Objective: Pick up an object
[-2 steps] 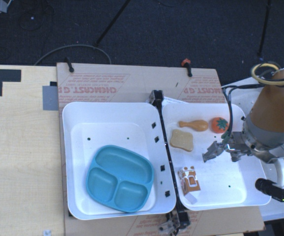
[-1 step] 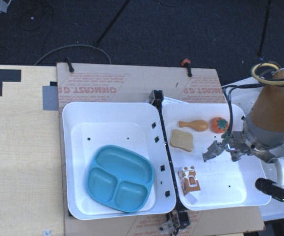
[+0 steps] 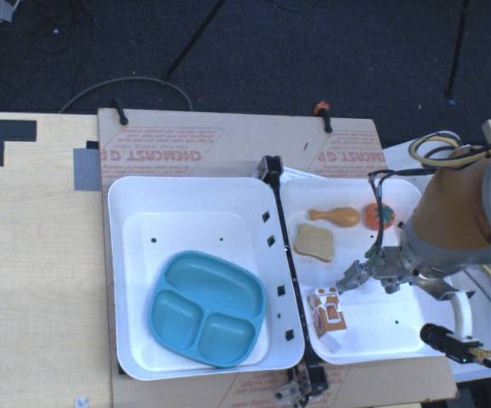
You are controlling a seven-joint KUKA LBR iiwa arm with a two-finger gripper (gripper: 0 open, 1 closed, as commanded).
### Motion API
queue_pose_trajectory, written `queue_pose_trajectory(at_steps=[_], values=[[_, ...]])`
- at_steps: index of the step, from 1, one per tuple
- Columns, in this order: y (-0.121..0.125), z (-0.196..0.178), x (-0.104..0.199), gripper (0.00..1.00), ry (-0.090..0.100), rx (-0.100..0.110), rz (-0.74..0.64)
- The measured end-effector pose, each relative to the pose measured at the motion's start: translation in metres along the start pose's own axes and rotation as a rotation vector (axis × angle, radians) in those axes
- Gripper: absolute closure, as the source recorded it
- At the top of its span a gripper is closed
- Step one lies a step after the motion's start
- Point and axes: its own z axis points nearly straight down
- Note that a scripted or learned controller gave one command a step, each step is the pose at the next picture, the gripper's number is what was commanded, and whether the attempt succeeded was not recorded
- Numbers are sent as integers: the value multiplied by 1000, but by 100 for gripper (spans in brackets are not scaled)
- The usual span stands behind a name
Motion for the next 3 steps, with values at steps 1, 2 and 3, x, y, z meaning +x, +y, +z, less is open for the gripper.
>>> queue_pose_trajectory(at_steps=[1, 2, 3], values=[[-4, 43, -2, 0, 2, -15, -1], [-1, 49, -3, 0, 1, -19, -2], [2, 37, 0, 100, 8, -23, 1]])
